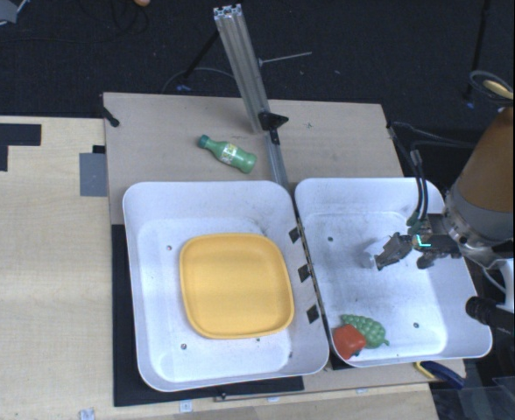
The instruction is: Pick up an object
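Your gripper [387,255] hangs over the middle of the right bin [450,344], reaching in from the right. The only thing in that bin is the strawberry toy [356,336], a red body with a green leafy top, lying in the near left corner close to the wall the two bins share. From the gripper it lies nearer to you and slightly to the left, apart from it, with bare bin floor between them. Its long axis runs slantwise, red end toward the near left, green end toward the right.

You cannot tell from this view whether the gripper is spread or closed; it reads as a small dark-and-grey shape against the white floor. Nothing shows between its tips, and it appears to touch nothing.

The yellow plate [236,284] sits flat in the centre of the left bin [144,234], well apart from the gripper. The green bottle [228,153] lies on its side on the worktop [328,134] beyond the bins. The strawberry toy looks like the nearest candidate, so the coming move probably calls for a short shift toward the near left corner.
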Motion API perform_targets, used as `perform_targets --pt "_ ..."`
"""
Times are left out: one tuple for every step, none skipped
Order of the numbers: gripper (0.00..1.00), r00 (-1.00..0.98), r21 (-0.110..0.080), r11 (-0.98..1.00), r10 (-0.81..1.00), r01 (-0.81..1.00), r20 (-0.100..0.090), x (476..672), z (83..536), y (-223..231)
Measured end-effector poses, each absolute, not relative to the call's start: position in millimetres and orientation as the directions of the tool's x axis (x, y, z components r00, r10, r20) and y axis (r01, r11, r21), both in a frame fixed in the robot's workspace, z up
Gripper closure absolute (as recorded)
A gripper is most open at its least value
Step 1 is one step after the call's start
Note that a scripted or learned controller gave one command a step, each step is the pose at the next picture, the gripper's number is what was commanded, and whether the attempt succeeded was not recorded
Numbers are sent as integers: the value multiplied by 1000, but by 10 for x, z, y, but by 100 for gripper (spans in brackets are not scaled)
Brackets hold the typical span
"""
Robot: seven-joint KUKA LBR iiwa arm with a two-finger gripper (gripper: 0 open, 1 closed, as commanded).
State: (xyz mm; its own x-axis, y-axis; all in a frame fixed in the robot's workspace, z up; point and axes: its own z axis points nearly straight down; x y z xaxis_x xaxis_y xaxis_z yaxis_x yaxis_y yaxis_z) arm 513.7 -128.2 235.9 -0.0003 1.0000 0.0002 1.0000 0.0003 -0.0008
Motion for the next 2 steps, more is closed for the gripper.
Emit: perform_targets --pt "0 0 -1 0 1000 1000 0 5136 2358 -1282" --pt "0 -1 -5 1 1000 1000 1 5078 1775 -1210"
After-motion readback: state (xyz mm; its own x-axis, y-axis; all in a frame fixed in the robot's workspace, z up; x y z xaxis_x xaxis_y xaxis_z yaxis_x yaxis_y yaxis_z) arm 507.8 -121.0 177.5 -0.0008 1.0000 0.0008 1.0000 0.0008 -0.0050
